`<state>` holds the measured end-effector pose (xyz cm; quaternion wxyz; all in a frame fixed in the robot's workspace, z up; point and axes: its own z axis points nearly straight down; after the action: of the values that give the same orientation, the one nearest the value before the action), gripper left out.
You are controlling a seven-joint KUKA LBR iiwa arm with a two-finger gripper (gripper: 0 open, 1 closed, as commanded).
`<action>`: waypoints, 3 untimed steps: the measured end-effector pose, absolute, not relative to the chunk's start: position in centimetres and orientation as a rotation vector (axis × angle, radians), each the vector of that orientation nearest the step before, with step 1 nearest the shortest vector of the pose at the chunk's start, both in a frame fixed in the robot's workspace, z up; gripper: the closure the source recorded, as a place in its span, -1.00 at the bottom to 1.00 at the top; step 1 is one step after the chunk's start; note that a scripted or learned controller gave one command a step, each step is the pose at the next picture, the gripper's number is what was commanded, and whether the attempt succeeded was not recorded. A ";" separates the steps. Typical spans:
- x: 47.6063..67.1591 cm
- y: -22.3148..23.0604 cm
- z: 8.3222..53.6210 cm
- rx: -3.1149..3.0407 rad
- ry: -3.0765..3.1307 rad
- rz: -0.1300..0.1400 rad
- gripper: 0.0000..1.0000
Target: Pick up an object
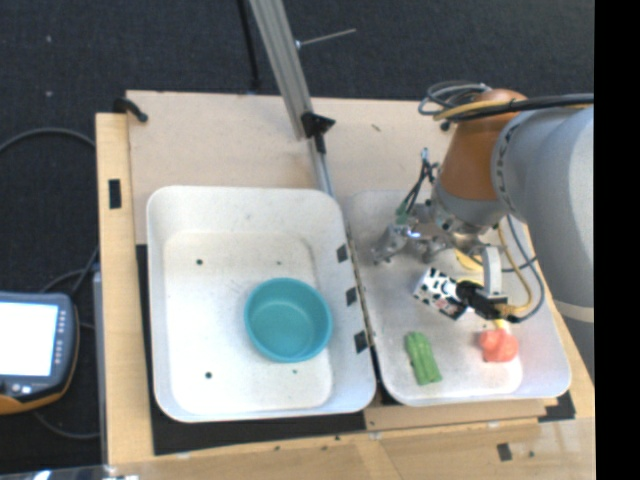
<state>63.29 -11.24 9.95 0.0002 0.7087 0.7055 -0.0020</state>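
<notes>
Candidates first: a green piece [421, 358] lies at the near side of the right bin [540, 380], with an orange-red piece [498, 345] close beside it, apart and not touching. A teal bowl [288, 318] sits alone over in the left bin [200, 230]. Nothing is lifted, and all three rest on the bin floors. The gripper [398, 240] hangs over the far left part of the right bin, near the dividing wall and well clear of the green piece. I cannot tell whether it is released or clenched. By my read this is the approach step, with no grasp made. The next move calls for travel toward the near side, centring over one piece, then a straight descent.
</notes>
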 end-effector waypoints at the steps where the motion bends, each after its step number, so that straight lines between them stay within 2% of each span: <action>1: 63.5 -11.2 11.2 2.229 2.210 0.003 1.00; 3: 64.5 -12.3 20.7 2.224 2.211 0.006 1.00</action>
<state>64.49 -12.35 20.73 0.0027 0.7091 0.7051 0.0021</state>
